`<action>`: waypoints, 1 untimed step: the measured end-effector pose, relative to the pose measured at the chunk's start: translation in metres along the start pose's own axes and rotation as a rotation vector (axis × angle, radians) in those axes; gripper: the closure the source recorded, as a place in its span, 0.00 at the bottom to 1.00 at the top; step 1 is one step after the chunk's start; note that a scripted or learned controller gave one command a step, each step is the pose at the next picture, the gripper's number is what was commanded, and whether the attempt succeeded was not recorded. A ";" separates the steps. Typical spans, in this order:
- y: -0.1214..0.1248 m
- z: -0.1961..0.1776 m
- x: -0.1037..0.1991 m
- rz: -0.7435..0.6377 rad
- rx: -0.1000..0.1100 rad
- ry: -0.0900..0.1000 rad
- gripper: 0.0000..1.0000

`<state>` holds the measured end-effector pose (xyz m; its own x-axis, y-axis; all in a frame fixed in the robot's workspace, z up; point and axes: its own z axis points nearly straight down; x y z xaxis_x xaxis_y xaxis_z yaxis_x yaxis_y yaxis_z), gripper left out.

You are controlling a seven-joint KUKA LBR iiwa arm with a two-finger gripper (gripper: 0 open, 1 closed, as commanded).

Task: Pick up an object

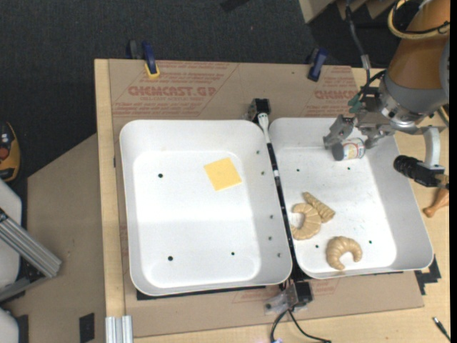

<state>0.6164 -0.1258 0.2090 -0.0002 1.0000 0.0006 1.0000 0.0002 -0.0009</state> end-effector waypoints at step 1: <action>0.001 -0.011 0.000 -0.001 -0.004 -0.001 1.00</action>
<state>0.6172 -0.1258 0.2201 -0.0011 1.0000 -0.0002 1.0000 0.0011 0.0028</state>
